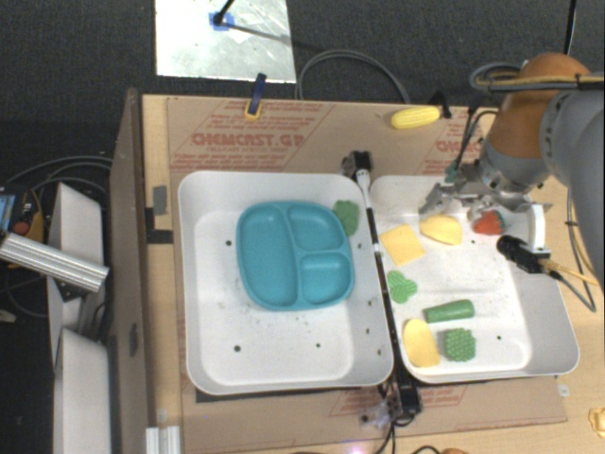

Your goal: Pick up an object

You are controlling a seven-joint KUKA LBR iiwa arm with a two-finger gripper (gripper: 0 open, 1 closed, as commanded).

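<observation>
Currently I read the gripper [460,201] low in the right bin [548,343], at about one o'clock; finger state: cannot tell. A pale yellow rounded piece [440,229] lies just beside it, at its seven o'clock.

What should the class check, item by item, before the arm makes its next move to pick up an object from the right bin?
1. Hand over the right white bin: ok.
2. Object beneath it, the pale yellow rounded piece: ok.
3. Finger opening: cannot tell.
4. Anything held already: cannot tell.
5. Neighbours close to target, the yellow flat wedge and the red piece: not ok, crowded.
6. Blue sectioned plastic plate away in the left bin: ok.
</observation>
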